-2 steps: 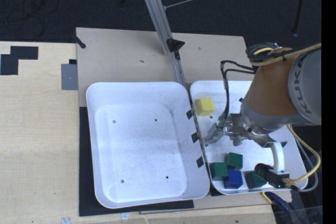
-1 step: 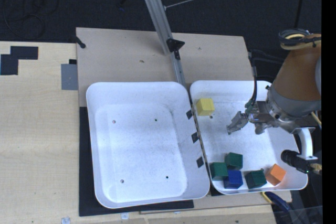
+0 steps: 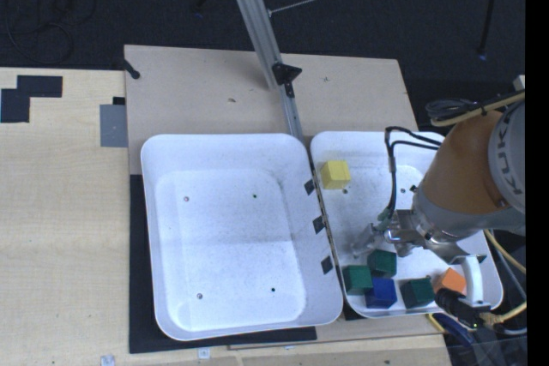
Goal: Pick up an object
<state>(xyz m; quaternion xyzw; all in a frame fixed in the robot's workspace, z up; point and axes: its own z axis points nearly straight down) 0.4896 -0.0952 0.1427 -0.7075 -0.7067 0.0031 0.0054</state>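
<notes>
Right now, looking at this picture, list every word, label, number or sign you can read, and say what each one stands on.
"KU": white letters, cut off by the picture's edge, on the grey arm above its orange band.
The blocks, such as the yellow block, and the two white bins bear no readable text.

Matt white plastic bins (image 3: 225, 152), pale wooden bench (image 3: 197, 90), ribbed metal rail (image 3: 256, 21)

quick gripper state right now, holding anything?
gripper: cannot be told; it sits low in the right bin just above a green block, with nothing visibly held.
</notes>
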